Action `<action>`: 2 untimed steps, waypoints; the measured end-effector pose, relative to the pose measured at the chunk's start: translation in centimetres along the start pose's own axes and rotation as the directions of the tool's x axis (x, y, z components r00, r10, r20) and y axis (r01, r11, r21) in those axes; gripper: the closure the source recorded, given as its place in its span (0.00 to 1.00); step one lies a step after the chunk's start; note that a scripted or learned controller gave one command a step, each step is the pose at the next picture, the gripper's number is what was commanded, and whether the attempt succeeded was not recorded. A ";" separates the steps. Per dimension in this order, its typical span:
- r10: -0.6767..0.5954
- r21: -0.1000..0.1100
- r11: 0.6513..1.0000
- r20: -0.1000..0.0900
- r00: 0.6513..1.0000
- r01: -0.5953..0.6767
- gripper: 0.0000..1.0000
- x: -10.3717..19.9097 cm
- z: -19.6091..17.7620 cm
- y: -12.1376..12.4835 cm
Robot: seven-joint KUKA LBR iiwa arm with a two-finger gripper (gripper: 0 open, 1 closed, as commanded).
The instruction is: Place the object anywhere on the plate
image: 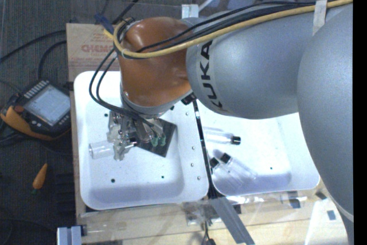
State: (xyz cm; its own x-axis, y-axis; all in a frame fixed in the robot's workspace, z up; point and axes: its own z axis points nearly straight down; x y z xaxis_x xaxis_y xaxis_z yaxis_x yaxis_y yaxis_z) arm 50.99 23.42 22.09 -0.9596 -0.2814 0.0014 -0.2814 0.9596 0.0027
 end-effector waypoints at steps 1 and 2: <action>0.005 0.003 1.000 0.005 1.000 -0.005 1.00 -6.8 -10.9 -2.1; -0.369 0.001 0.930 0.005 0.930 0.369 1.00 -15.2 -10.4 -4.5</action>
State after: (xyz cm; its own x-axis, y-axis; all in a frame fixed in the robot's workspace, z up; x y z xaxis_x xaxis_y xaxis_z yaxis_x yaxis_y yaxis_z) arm 66.89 23.33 32.49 -0.7882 -0.6154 -0.0051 -0.6154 0.7882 0.0018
